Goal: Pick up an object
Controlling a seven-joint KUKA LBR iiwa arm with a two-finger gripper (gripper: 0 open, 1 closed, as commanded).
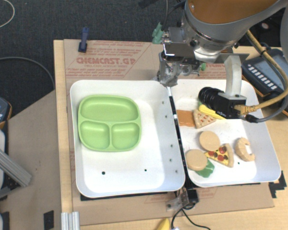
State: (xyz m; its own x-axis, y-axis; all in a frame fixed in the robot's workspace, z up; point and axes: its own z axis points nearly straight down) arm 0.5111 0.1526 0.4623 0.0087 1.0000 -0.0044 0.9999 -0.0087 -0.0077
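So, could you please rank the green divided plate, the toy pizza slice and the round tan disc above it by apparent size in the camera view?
1. Green divided plate, clearly largest.
2. Toy pizza slice and round tan disc: look alike, so unranked.

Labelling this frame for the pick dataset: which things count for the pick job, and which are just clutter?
For the job:
gripper, at the far edge between the bins
right bin with toy food: pizza slice, two round patties, yellow wedge, bitten pastry, orange square

Lying about:
green divided plate in left bin
blue clip
cardboard sheet
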